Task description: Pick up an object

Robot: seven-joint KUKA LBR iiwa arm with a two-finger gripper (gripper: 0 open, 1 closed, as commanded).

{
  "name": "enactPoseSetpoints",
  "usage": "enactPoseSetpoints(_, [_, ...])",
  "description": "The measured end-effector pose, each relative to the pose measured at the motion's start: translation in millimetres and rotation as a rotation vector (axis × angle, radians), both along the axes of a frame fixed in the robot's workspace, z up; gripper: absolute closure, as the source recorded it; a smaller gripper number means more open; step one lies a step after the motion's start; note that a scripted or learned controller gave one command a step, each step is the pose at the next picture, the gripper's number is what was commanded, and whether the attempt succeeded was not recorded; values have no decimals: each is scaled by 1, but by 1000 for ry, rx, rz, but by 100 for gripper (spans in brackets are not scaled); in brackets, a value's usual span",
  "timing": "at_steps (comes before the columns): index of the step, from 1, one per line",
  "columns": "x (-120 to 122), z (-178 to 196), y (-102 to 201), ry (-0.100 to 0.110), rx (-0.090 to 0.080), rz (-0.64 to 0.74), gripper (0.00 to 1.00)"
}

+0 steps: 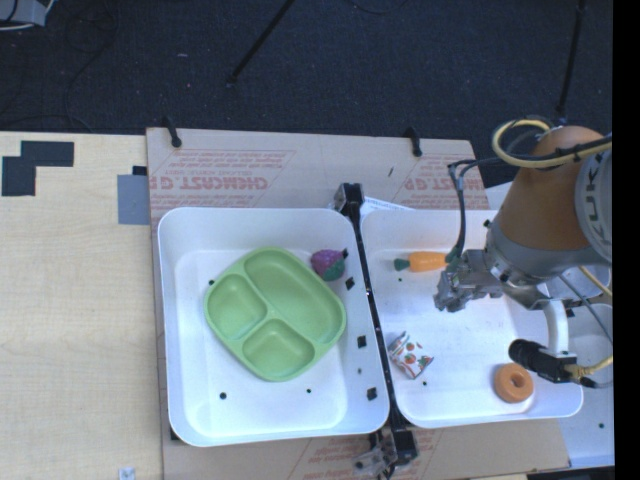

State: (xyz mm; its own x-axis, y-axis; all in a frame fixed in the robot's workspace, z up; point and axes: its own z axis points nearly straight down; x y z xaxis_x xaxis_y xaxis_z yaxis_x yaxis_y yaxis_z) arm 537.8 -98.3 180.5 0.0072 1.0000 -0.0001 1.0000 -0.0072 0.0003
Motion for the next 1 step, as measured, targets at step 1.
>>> enactPoseSetpoints(1, [9,57,-5,-3,-1,7,100])
